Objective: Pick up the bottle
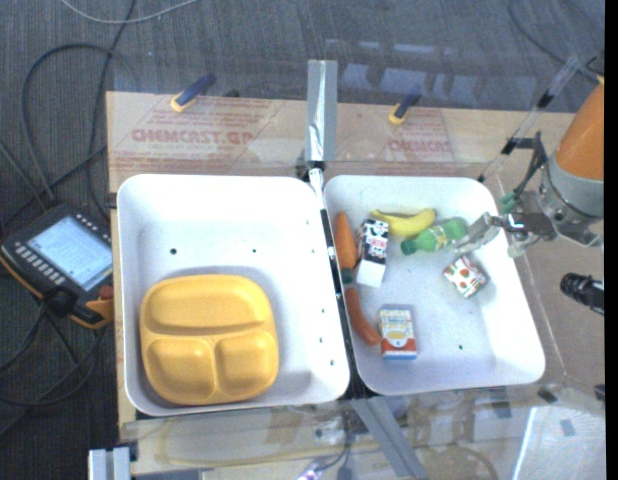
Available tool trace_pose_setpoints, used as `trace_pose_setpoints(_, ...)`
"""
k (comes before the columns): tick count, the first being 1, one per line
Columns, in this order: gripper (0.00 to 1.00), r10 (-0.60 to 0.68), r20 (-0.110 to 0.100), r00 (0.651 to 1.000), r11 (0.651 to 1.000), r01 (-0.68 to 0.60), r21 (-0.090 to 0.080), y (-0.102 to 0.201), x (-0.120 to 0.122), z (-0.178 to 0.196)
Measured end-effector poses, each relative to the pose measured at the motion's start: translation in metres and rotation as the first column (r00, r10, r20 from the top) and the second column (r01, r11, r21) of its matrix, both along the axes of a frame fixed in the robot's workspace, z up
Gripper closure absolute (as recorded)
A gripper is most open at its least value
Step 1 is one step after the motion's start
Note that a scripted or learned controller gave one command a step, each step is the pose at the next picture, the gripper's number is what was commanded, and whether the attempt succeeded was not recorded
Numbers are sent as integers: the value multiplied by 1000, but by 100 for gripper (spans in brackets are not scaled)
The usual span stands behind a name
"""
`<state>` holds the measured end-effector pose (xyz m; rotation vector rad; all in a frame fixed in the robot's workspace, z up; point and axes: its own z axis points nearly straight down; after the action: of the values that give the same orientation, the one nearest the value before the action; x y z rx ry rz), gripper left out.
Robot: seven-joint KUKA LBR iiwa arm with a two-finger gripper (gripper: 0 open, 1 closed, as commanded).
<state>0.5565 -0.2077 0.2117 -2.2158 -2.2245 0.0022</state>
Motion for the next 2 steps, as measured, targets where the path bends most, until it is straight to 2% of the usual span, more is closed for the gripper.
trace_pose_setpoints(1,0,-34,1,999,999,34,-6,42,72,-120)
trace_pose_setpoints(2,100,-30,1,1000,999,30,-9,43,73,-112)
